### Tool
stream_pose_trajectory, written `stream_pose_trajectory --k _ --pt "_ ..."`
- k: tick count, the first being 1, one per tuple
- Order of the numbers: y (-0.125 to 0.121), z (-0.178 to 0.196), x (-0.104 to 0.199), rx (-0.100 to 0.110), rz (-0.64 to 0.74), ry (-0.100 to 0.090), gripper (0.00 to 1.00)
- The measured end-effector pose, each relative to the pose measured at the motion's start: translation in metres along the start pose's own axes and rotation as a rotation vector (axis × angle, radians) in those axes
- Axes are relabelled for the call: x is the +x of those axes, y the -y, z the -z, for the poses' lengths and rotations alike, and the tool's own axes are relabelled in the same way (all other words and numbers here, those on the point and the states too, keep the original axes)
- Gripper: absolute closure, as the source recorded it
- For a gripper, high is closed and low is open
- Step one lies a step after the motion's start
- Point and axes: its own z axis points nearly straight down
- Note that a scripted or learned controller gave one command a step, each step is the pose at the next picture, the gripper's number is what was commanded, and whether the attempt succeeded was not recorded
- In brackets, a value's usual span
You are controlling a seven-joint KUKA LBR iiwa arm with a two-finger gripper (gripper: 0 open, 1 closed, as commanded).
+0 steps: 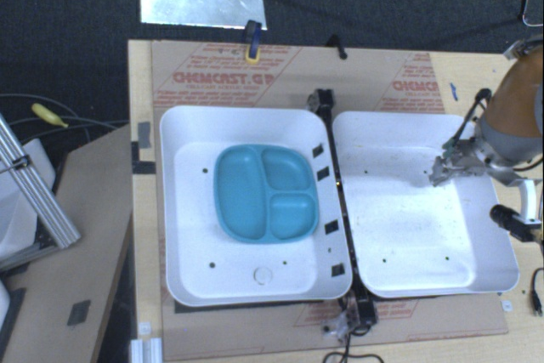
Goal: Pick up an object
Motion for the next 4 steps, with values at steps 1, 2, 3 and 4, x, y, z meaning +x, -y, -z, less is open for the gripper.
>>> stream_pose_trajectory --k 1,2,3,4 --pt "0.072 -0.023 0.009 0.013 -0.004 -0.005 1.0" --pt "0.089 -0.022 0.095 0.009 0.006 -0.007 1.0" --pt "0.098 0.112 0.176 -0.006 0.011 -0.006 1.0" --pt "0.098 0.185 0.237 -0.002 0.01 -0.006 1.0"
